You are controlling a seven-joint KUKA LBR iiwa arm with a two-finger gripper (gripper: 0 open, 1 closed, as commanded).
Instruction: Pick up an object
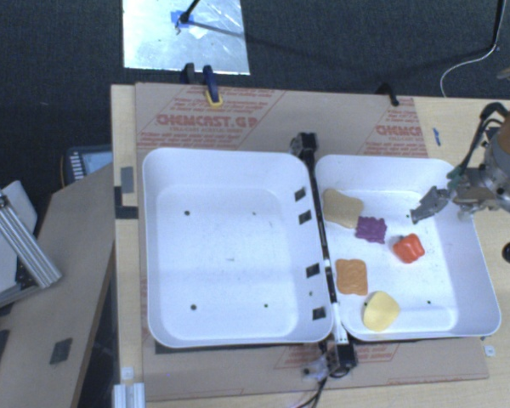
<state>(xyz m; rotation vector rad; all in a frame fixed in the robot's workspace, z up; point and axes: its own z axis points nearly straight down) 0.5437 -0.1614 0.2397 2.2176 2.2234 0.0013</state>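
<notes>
The nearest candidate for picking is the orange-red piece [409,247], lying loose on the floor of the right bin [472,266], toward its middle-right. It is compact and lumpy, with no clear long axis; if anything it runs slightly from upper left to lower right, though it is too small to be sure. Just to its left lies a purple piece [371,229], and beyond that a tan slab [342,208], whose long axis runs diagonally from upper left to lower right. Nearer the front edge sit an orange waffle-like square [351,276] and a pale yellow rounded piece [381,310], the two close together.

The tool [427,205] hangs over the right bin, up and to the right of the orange-red piece, apart from it and holding nothing. Whether its fingers are spread or pressed together cannot be told from this angle.

To do this step well, I judge the tool should centre directly above the orange-red piece before descending, and close across its narrower width, keeping clear of the purple neighbour. A rounded shape may roll or squirt out, so a low, centred grip seems wise.

The left bin [166,228] sits beside it on the tabletop [467,113].
</notes>
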